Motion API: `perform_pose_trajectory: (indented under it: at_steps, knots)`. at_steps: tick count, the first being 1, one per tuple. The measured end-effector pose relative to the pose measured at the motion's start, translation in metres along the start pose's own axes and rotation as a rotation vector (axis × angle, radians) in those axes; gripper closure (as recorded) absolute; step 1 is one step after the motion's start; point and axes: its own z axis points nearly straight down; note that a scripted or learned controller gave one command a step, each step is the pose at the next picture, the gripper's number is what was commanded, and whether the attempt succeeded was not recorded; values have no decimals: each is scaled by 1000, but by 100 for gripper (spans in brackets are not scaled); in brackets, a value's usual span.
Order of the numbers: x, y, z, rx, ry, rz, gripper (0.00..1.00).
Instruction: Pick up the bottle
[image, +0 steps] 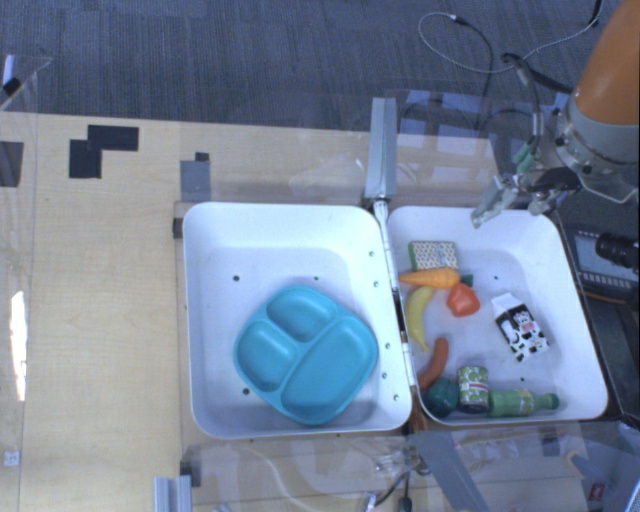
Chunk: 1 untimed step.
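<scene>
You are looking at the gripper (508, 196) hanging over the upper rim of the right bin (580, 300), at about one o'clock from that bin's middle, with its fingers spread apart and nothing between them. The bottle (520, 403) is lying on its side along the bin's lower wall, at about six o'clock from the bin's middle and well apart from the gripper.

You are judging this as the approach step, so you are needing to carry the gripper down the bin toward the bottle before lowering. Its long axis is running roughly three o'clock to nine o'clock, with the narrow neck and cap pointing toward three o'clock and the base toward nine. You are best turning the wrist so the fingers are closing across that axis, at twelve and six, and taking the wider green body rather than the neck.

The green can (473, 388) is touching or just beside the base, and the bin wall is sitting close below, so you are aiming slightly toward the neck side of the body, leaving both fingers room to drop.
</scene>
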Motion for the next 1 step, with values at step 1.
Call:
perform_pose_trajectory:
  at_steps: [1]
  knots:
    - [138,29,-101,1,5,-163,0]
